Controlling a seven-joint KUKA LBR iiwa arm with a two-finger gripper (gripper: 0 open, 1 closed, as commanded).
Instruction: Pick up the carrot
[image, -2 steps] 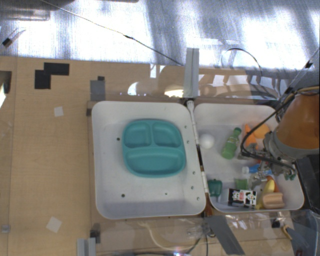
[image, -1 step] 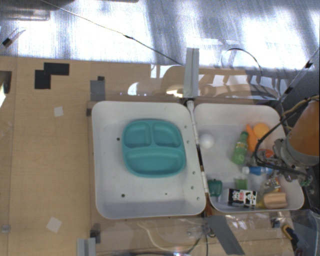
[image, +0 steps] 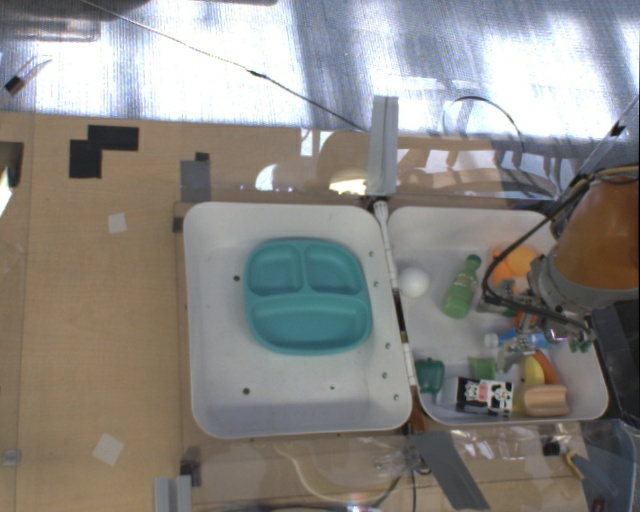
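— Any writing readable on the goods in the right bin (image: 430, 225)?

— None legible. The small carton (image: 484, 395) by that bin's front edge has a black-and-white print, too blurred to read. The green bottle (image: 461, 288) shows no clear label.

— How is the arm (image: 598, 245) posed?

— It reaches in over the bin's right edge, wrist down, the gripper (image: 527, 340) low near the front right corner.

— Open or closed?

— That cannot be told; the tip is lost in clutter.

— The carrot (image: 546, 367)?

— An orange sliver just beside the gripper, next to a yellow piece (image: 534, 372), behind a tan block (image: 545, 401). The teal tray (image: 306, 296) sits mid left bin (image: 215, 330).
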